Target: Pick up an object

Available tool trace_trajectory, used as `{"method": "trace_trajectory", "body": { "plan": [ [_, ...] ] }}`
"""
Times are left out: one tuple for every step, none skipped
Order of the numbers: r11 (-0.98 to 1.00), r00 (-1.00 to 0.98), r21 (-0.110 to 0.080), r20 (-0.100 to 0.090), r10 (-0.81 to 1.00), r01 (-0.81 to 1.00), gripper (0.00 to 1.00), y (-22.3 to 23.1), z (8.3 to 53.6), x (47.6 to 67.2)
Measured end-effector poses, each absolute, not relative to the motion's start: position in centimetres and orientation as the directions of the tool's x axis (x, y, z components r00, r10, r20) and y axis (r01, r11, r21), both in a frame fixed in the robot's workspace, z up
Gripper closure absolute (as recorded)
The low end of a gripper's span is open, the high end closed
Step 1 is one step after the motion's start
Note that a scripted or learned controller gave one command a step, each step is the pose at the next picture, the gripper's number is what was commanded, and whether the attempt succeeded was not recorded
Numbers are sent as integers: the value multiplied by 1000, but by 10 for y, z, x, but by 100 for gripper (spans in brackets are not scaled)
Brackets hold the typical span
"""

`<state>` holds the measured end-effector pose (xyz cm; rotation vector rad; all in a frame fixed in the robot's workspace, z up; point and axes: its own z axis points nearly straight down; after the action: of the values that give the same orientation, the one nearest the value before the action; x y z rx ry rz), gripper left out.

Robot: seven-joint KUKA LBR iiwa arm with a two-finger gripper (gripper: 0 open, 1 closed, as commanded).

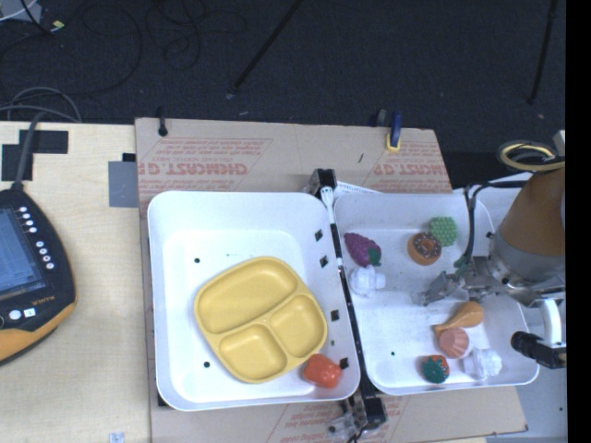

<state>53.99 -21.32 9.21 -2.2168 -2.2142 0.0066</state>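
The gripper (450, 287) hangs just above the orange drumstick toy (462, 317) in the right bin (397, 377), jaws spread apart, holding nothing.

Grey arm (534, 238) from the right, wrist bent low, orange band uppermost.

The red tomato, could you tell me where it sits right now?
The tomato lies in the left bin, at its near right corner, touching the yellow divided plate.

Grey arm (528, 257), orange band (538, 212), seemingly metal gripper (441, 293).
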Motion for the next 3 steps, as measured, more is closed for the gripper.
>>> {"method": "trace_trajectory", "body": {
  "plan": [
    [-1,1,13,-5,1000,1000,0,-211,311,478],
    [2,-2,17,-7,1000,1000,0,-202,521,476],
    [7,-7,-10,4,1000,1000,0,-128,424,476]
  ]
}}
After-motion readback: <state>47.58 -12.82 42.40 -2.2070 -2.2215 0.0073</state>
